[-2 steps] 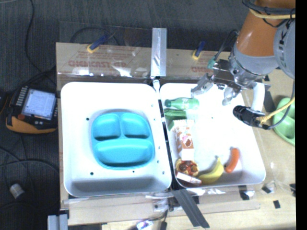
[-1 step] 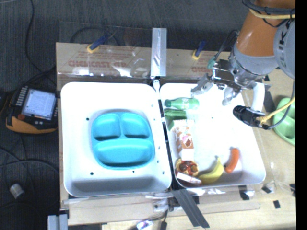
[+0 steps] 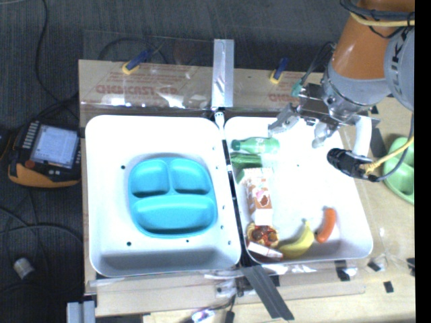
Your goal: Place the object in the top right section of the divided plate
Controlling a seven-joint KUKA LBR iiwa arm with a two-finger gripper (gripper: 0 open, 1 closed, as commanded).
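in the right bin (image 3: 350, 200), the green bottle (image 3: 254, 145) lies crosswise beneath the wide, empty gripper (image 3: 302, 130).

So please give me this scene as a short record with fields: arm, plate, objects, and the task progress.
arm: gripper above the far part of the right bin, jaws open, nothing between them
plate: blue divided plate in the left bin, no object in its sections
objects: green bottle, snack packet, banana, orange-red carrot-like piece, all in the right bin
progress: nothing placed yet
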